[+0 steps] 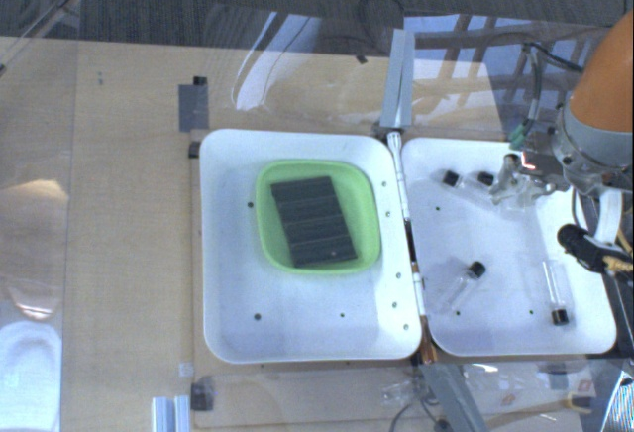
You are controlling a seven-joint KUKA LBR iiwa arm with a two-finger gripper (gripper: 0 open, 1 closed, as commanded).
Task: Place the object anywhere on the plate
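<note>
No brand, label or writing can be read on anything. A dark ribbed block (314, 220) lies on the green plate (268, 222) in the left bin (228, 311). In the right bin (495, 321) lie small clear vials with black caps (466, 283), and the gripper (515, 180) hangs over that bin's far side, too blurred to tell how its jaws stand.

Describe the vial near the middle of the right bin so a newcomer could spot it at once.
Find the right bin of the two white bins, beside the left bin that holds the green plate. Near its centre lies a clear vial with a black cap, slanting. Unlike the vial by the right wall, it lies diagonally, alone mid-floor.
</note>
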